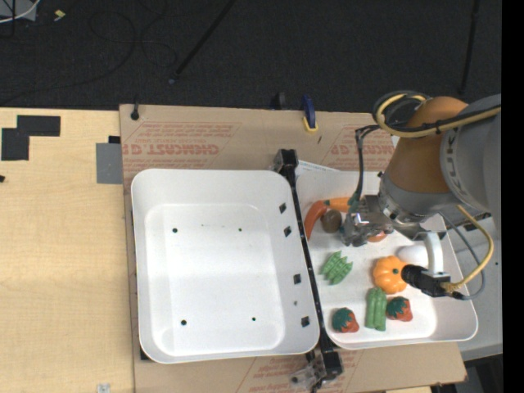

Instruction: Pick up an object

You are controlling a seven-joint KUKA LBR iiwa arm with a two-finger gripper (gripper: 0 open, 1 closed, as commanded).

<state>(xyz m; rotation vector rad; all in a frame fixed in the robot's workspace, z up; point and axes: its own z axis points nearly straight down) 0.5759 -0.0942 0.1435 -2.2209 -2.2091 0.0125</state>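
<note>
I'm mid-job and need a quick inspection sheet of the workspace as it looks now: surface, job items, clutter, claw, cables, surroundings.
Surface: light wooden bench with a brown cardboard sheet under two shallow white bins, left bin and right bin.
Job's things: all in the right bin; orange toy pumpkin, leafy green toy vegetable, long green toy vegetable, two red toy fruits with green tops, curved orange-red toy pepper, small brown item.
Clutter: nothing seen.
Claw: claw low over the right bin's upper part; grasp cannot be told.
Cables: yellow-black cable along the arm.
Surroundings: dark floor with cables behind the bench.
</note>
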